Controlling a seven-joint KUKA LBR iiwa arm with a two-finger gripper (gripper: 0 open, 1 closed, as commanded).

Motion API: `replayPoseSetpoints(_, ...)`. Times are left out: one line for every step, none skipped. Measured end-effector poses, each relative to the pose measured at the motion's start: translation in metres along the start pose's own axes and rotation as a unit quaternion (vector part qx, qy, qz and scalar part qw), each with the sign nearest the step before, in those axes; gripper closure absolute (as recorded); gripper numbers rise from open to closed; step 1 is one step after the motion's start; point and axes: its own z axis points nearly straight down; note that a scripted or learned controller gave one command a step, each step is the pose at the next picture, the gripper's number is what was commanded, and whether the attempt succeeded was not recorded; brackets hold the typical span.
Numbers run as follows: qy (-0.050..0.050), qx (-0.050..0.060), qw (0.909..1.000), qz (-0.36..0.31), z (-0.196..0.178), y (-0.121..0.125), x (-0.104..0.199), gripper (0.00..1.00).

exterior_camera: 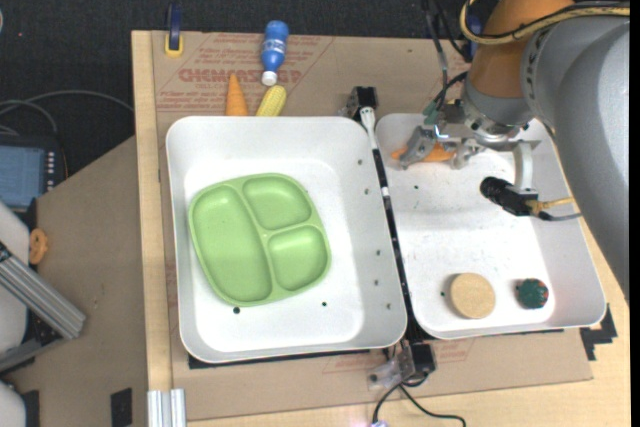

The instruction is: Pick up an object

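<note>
The tool (437, 143) is positioned low at the upper left of the right bin (500, 310), over an orange object (412, 153); its closure cannot be told. A centred, vertical descent is advised before lifting.

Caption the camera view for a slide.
Claw low over an orange item in the right bin.

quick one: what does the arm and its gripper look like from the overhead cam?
The arm is a bulky, rounded grey body with an orange band above the wrist. Below that comes a grey metallic wrist ring, then the gripper, a small silver-and-dark assembly. A yellow cable loops beside the orange band, and thin dark cables run down toward the gripper.
</note>
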Motion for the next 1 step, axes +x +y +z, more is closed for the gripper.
replayPoseSetpoints(0.000,-0.002,1.0000,0.004,0.0005,-0.0004,-0.0549,0.00)
